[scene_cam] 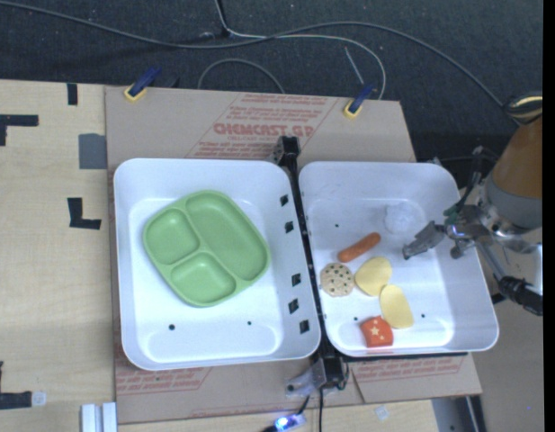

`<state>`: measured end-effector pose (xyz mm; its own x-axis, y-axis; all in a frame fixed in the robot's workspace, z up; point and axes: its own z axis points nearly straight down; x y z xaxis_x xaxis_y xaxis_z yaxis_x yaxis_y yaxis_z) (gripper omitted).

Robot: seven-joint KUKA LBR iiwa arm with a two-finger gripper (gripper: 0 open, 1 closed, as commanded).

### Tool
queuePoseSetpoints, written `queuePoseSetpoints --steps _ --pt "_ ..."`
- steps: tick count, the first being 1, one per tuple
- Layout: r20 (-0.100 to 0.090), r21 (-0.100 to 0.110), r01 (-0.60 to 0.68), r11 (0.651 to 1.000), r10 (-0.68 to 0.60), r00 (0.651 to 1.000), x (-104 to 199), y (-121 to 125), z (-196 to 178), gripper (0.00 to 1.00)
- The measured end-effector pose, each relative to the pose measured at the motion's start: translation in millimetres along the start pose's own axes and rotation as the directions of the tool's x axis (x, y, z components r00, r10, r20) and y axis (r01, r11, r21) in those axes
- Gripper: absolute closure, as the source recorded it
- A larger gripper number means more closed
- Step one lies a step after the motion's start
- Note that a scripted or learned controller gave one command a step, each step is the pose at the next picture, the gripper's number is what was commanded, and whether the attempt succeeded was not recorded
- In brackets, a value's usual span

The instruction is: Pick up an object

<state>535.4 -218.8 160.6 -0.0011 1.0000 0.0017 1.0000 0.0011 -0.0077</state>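
- The worktop (pixel 43 268) holds two white bins side by side, sitting on a sheet of brown cardboard (pixel 259 129).
- The left bin (pixel 138 331) has a green plate (pixel 205 246) in it. The plate has three parts.
- The right bin (pixel 466 322) has the small toy foods in it.
- An orange carrot (pixel 359 247) lies near the middle of the right bin, tilted.
- A round cookie (pixel 336 280) sits at about 7 o'clock from the carrot, close by.
- A yellow piece (pixel 373 275) is just beside the cookie, at its 3 o'clock.
- A second yellow piece (pixel 396 306) lies at 5 o'clock from the first one.
- A small red block (pixel 377 331) sits near the front wall of the bin, at 6 o'clock from the carrot.
- A clear round thing (pixel 401 216) lies at 2 o'clock from the carrot. It is hard to make out.
- The arm (pixel 520 174) comes in at 3 o'clock.
- The end effector (pixel 432 239) is over the right side of the right bin. One dark finger (pixel 421 243) points toward the carrot.
- Nothing shows between its fingers. I cannot tell how wide it is open.
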Motion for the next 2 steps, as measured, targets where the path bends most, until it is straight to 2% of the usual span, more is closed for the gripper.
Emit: queuePoseSetpoints --steps 1,2 --pt "0.001 -0.002 0.0 1.0 0.0 1.0 -2 2 45 0.0" --pt "0.001 -0.005 0.001 1.0 -0.001 1.0 -1 2 32 1.0"
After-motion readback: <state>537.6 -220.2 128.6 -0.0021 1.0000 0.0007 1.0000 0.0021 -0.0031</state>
